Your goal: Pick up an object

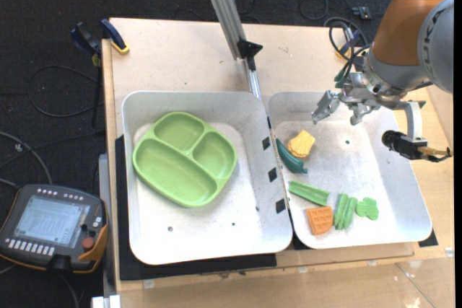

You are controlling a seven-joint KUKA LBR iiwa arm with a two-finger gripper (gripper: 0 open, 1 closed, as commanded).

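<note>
My gripper (339,110) hangs over the far part of the right bin (393,177), fingers spread open with nothing between them. Below and to its left lie a yellow toy piece (302,143) and a dark green curved piece (291,159). Nearer the front of that bin lie a light green stick (309,192), an orange waffle-like piece (320,220), a green ridged piece (345,211) and a small green leafy piece (368,208). All rest on the bin floor, apart from the gripper.
The left bin (144,227) holds a green divided plate (185,157). A slanted metal pole (224,0) rises from the seam between the bins. A teach pendant (50,226) sits off the bench at the lower left.
</note>
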